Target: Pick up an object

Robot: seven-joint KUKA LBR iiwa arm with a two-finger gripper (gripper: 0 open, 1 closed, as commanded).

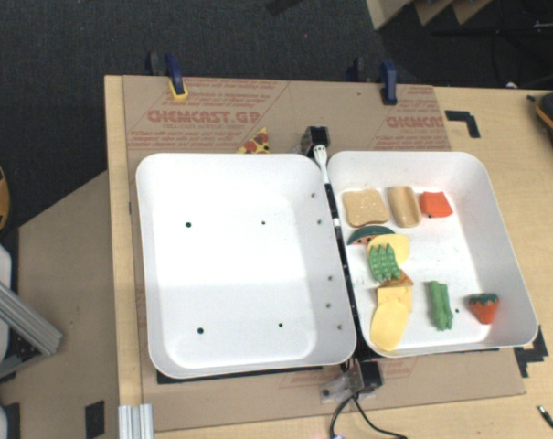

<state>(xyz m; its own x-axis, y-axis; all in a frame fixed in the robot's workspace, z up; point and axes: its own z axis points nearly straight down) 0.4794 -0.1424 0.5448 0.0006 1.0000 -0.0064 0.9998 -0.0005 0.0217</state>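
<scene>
From above, the desk is carrying two white bins. The right bin is holding toy food: a bread slice, an orange piece, a green pickle and a strawberry. The left bin is sitting beside it. I cannot tell the jaws' state.

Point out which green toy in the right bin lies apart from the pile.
The plain green piece lies alone beside the strawberry; the bumpy green one rests on the yellow pieces.
</scene>
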